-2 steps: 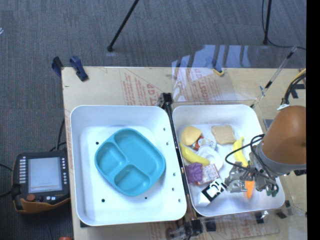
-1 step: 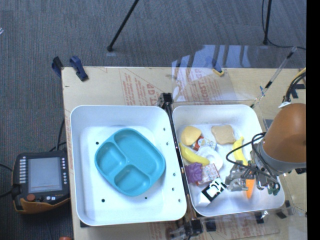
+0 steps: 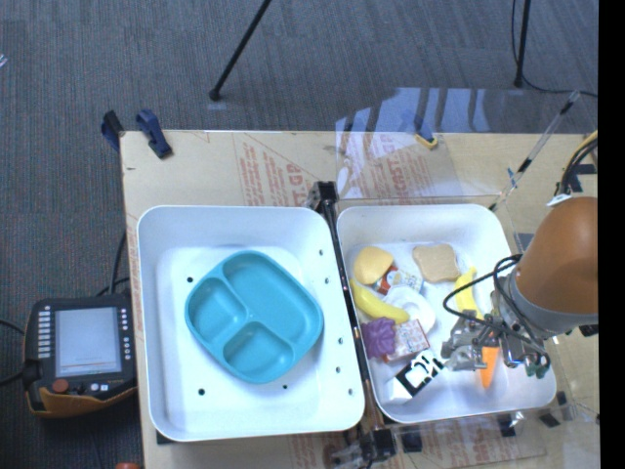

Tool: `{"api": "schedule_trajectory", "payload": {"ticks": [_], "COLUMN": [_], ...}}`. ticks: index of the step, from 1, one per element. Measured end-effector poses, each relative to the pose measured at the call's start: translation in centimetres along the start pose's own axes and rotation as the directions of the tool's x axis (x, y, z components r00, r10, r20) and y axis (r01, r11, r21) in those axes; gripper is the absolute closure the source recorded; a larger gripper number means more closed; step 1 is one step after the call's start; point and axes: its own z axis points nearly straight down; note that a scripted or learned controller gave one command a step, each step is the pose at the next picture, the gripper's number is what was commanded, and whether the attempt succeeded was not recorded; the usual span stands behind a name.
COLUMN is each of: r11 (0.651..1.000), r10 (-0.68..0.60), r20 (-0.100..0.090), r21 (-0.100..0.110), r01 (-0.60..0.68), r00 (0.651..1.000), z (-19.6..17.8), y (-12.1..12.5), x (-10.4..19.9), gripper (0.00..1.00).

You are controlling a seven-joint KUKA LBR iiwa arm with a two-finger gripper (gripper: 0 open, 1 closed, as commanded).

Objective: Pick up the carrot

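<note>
In right bin (image 3: 361,262), carrot (image 3: 487,370), banana (image 3: 376,306)

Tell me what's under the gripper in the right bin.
Under the gripper, part of an orange carrot sticks out onto the shallow white right bin. The carrot's upper end is covered by the gripper, so I can't judge any grasp.

A shallow white left bin (image 3: 156,262) holds a turquoise plastic plate with three compartments (image 3: 254,315). The shallow white right bin (image 3: 430,215) beside it holds a yellow toy banana (image 3: 376,305), a tan slice of toy bread (image 3: 436,261), a purple toy bunch of grapes (image 3: 379,338) and a black-and-white tag (image 3: 420,373). A grey handheld control pendant with a screen (image 3: 80,344) sits left of the tabletop (image 3: 234,169), on grey carpet floor (image 3: 98,47).
</note>
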Motion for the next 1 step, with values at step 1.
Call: {"api": "schedule_trajectory", "payload": {"ticks": [1], "r11": [1.0], "r10": [-0.004], "r20": [0.002], "r21": [0.0], "r01": [0.004], "r00": [1.0], "z": [-0.92], "y": [0.09], "x": [-0.13], "gripper": [1.0]}}
